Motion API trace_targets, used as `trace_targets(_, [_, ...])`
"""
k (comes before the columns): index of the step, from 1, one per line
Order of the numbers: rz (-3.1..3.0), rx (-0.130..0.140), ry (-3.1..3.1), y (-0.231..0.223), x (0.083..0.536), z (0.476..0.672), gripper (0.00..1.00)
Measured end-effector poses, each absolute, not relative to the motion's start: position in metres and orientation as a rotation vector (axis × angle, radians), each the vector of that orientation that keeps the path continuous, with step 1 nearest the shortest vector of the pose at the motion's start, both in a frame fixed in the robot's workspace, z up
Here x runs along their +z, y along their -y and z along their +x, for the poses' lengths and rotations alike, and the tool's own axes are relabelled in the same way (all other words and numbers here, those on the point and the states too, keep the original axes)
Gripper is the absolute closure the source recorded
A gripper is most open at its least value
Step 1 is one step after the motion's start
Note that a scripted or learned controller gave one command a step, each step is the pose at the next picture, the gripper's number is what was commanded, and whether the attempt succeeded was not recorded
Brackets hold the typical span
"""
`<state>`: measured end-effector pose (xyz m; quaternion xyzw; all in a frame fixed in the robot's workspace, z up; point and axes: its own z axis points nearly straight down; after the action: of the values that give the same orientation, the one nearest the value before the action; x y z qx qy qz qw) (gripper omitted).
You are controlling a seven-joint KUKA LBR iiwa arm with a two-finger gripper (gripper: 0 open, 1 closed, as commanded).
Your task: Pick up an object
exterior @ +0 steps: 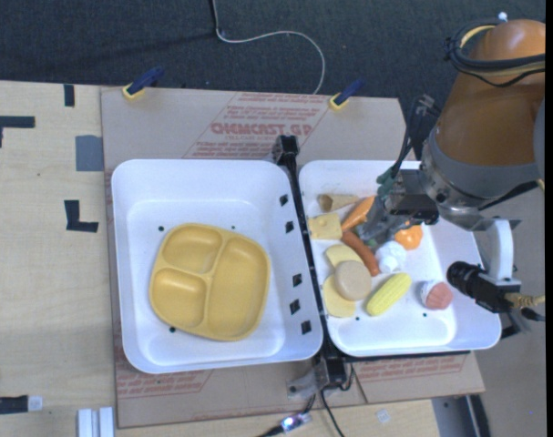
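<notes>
The right bin (467, 335) holds a heap of toy food. In it lie a corn cob (388, 293), a round beige bun (353, 279), a carrot-like orange stick (359, 250), pale yellow cheese pieces (326, 227) and a pink and white piece (435, 294). My gripper (383, 228) reaches down into the middle of the heap, over the orange stick and beside an orange piece (409, 238). Its dark body hides its fingertips.
The left bin (135, 189) holds a yellow compartment plate (209, 280). A black divider (299, 235) runs between the bins. The arm's grey and orange body (490, 116) hangs over the right bin's far right corner. Cardboard (249, 126) lies under both bins.
</notes>
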<state>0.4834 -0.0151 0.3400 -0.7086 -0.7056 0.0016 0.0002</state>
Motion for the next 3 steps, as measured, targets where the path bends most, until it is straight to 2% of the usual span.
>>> trace_targets(1, [-2.206,0.014,2.223,-0.069,0.206,0.481,1.0])
trace_targets(2, [-2.213,-0.023,2.237,-0.13,0.36,0.485,1.0])
trace_targets(3, [-2.224,0.019,2.213,-0.077,0.21,0.55,1.0])
